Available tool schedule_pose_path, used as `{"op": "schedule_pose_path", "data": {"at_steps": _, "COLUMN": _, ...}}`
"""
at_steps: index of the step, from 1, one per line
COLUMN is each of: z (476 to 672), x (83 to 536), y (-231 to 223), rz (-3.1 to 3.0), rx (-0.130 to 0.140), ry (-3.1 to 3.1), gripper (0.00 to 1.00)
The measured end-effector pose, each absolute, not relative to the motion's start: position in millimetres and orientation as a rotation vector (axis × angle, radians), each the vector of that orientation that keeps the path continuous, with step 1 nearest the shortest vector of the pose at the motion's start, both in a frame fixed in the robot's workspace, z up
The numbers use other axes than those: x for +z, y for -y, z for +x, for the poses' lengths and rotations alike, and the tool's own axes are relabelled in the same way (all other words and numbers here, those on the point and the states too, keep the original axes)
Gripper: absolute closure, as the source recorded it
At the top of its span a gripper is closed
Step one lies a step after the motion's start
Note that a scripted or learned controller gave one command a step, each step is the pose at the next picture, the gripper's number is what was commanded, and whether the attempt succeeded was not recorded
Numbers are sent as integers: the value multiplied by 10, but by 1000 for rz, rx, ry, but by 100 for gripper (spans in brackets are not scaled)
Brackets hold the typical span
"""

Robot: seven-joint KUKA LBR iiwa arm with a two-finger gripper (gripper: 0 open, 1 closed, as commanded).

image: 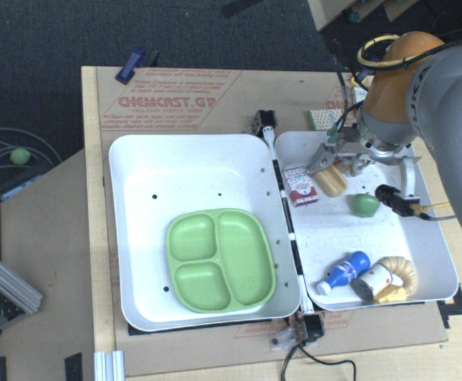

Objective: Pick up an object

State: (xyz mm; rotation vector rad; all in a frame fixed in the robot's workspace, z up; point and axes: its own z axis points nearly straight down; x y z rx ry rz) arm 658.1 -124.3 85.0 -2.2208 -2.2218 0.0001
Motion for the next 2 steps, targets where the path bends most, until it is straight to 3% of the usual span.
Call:
{"op": "schedule_pose_path", "data": {"at_steps": 1, "z": 6656, "x": 845, "y": 1105, "rz": -2221, "rx": 6, "ry": 2219, "gripper": 0}}
{"op": "schedule_pose_path", "data": {"at_steps": 2, "z": 6655, "x": 952, "y": 1115, "rz": -2221, "rx": 9, "ry": 2220, "gripper": 100}}
